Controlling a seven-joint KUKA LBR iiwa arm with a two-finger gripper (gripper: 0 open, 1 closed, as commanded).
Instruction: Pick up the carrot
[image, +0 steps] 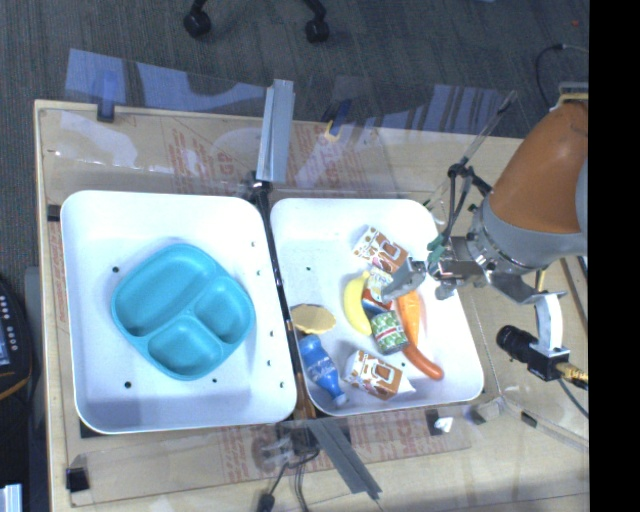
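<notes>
- Lying in the right bin (300, 235), the carrot (417, 335) sits beside a banana (355, 305)
- Jaws (405, 280) hover above the carrot; spread or pressed together, cannot tell

A single fixed camera looks down on the tabletop (150, 150) from above at a slant, far enough back to take in both white bins whole. The left bin (90, 230) fills the left and middle of the frame, the right bin (320, 225) sits right of centre. Dark carpeted floor (400, 50) runs along the top edge. The arm (540, 180) enters at the right edge.
</notes>
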